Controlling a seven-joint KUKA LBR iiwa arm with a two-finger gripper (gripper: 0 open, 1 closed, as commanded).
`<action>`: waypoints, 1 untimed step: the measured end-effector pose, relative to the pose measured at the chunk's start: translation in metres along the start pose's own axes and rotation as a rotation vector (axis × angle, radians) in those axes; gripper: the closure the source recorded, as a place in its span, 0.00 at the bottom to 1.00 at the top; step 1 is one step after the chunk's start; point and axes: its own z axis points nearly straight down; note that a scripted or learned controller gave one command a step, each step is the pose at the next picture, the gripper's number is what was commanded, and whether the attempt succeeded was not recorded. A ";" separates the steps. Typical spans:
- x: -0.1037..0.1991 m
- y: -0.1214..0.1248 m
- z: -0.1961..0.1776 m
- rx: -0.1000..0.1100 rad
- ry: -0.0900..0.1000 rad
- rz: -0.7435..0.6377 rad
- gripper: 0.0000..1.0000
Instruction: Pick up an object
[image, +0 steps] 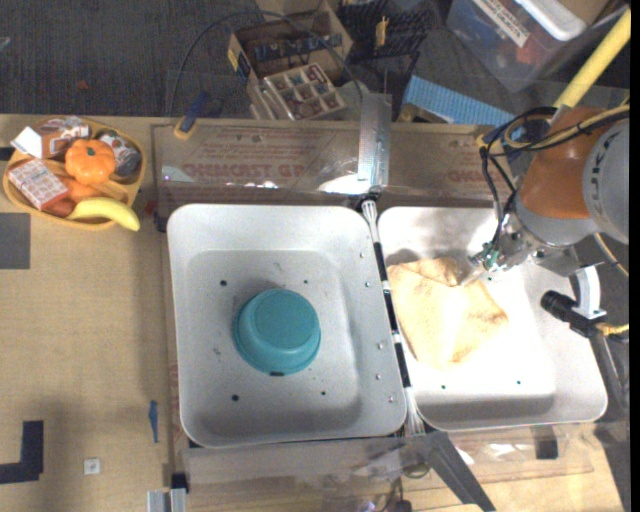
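One cloth: a tan, stained rag (445, 308) lay crumpled in the right bin (560, 395), toward its left wall and rear half.
Gripper: the gripper (490, 258) sat low at the cloth's rear right corner, apparently touching it; grip state could not be told.
Left bin: the left bin (200, 240) carried a teal bowl (279, 330), upside down, near its centre.
Bench: a basket of toy fruit (72, 172) stood at the rear left corner.
Room: cardboard boxes (290, 70) lay beyond the bench.
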 end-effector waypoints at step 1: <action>0.000 0.000 0.001 0.001 0.001 0.000 0.00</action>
